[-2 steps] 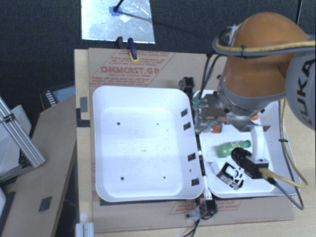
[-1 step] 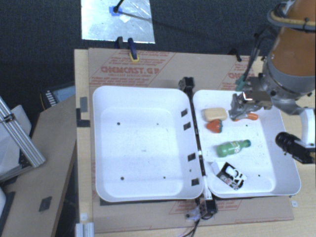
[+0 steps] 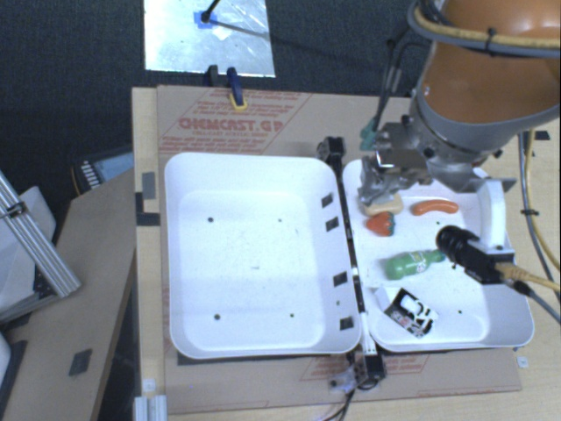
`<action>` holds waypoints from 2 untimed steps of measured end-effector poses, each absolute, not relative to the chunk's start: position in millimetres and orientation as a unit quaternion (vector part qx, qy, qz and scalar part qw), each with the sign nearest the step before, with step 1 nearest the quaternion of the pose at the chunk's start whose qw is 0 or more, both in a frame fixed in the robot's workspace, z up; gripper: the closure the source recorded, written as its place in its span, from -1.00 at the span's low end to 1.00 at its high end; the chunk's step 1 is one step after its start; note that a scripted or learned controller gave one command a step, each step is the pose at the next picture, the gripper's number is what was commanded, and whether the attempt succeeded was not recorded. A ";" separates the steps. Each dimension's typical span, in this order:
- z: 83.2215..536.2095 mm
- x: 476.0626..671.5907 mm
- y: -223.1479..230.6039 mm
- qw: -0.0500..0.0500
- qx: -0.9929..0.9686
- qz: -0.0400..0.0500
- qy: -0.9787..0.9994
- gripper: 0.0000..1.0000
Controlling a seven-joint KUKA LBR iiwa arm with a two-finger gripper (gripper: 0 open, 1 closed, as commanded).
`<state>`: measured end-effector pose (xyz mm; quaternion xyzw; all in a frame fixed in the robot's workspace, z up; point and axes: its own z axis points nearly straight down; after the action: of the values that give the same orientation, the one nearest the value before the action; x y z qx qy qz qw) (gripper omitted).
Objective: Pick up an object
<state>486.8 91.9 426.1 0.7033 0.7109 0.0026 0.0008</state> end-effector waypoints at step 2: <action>305.6 490.2 133.2 -0.003 0.707 -0.006 0.707 1.00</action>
<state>490.2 133.2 305.6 0.7069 0.7073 -0.0060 -0.0031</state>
